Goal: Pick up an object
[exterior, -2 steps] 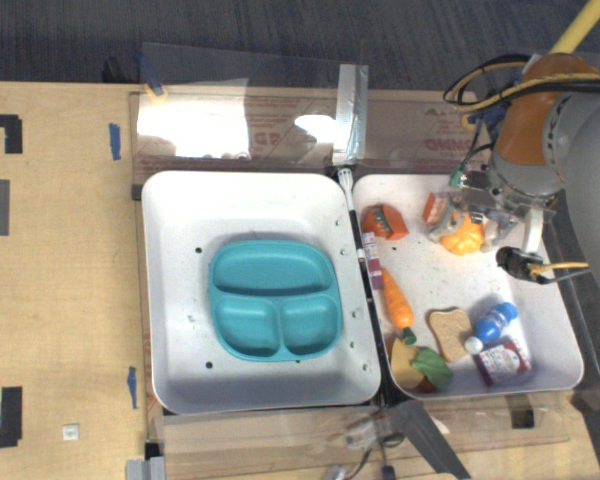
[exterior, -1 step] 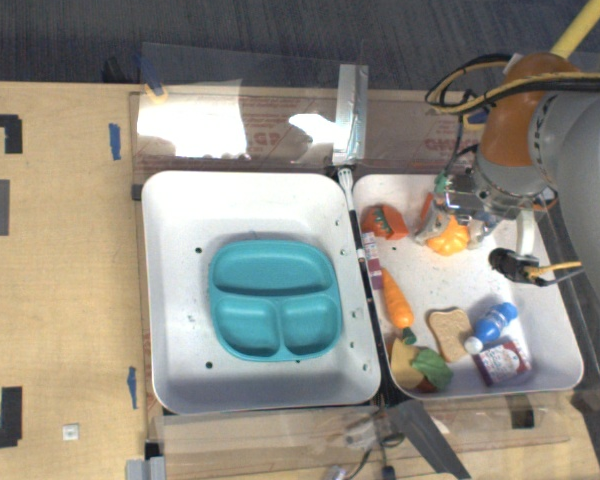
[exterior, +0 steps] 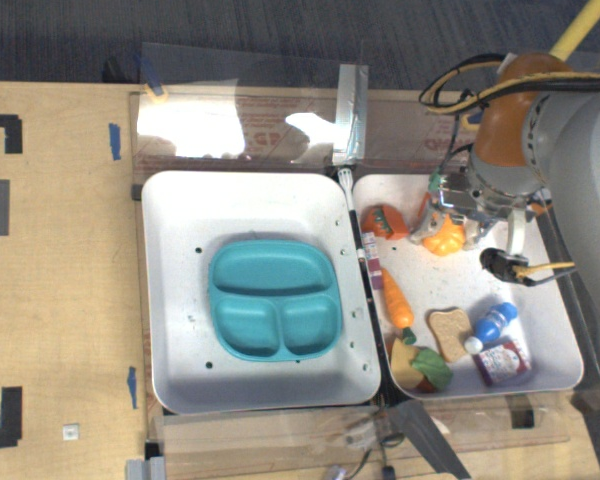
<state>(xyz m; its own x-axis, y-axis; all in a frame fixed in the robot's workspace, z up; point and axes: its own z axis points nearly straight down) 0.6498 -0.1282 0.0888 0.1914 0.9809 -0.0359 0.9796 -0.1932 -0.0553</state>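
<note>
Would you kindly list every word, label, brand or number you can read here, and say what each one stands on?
None can be read.
Purple packet in the right bin: a printed label, too blurred to read.
Blue bottle beside it: pale wrap, any print too small to tell.
Teal divided plate in the left bin: plain, no marking.

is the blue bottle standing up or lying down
Lying down. The bottle rests on its side in the right bin, white cap toward the bread slice, body angled up and right.
</note>
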